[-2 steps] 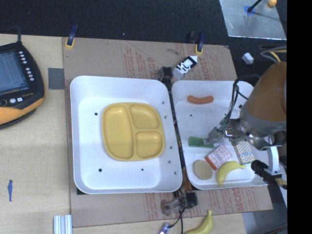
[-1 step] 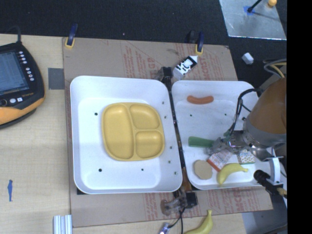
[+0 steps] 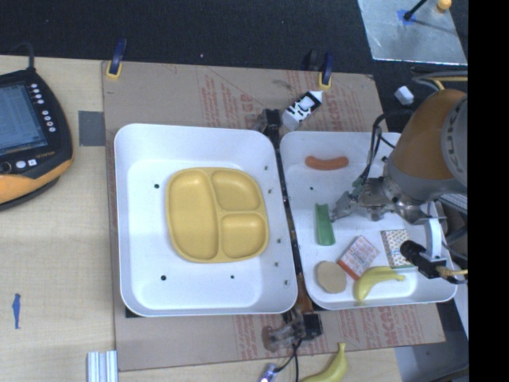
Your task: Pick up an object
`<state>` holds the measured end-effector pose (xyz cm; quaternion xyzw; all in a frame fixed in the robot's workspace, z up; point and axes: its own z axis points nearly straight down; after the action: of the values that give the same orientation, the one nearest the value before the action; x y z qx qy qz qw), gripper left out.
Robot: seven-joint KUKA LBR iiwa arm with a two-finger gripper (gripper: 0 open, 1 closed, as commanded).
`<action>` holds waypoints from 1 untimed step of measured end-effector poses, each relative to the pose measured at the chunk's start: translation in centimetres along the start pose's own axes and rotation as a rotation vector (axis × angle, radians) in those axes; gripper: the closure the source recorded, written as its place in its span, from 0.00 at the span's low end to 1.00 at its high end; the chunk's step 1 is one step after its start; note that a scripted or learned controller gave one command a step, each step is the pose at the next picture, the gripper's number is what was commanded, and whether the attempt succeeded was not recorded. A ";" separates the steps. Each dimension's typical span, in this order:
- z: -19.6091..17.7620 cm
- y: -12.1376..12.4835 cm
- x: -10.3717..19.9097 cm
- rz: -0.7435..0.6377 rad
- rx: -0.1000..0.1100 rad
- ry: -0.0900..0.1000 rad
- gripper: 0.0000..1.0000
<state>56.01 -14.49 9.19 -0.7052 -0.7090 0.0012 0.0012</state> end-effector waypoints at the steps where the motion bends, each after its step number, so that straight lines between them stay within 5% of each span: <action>1: -10.1 5.2 7.6 0.000 -0.003 0.001 0.00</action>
<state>61.21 -6.90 19.29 -0.7053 -0.7089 -0.0002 0.0008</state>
